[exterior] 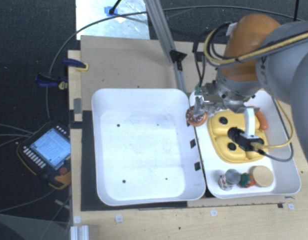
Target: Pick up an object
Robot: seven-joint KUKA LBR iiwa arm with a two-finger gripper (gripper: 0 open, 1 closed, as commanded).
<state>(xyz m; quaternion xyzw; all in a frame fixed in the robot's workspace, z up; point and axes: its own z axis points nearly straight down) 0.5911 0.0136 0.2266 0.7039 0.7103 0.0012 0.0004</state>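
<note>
While end effector (199, 109) state stays unclear, glossy yellow moulded toy (234, 136), round wooden disc (262, 175), right bin (289, 181)

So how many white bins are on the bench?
2. The left bin lies at the middle of the bench. The right bin sits beside it, under the arm, with a yellow object and small items inside.

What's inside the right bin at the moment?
In the right bin: a yellow toy, an orange piece, a round tan block, a grey piece and a red piece. The arm covers the bin's far end.
</note>
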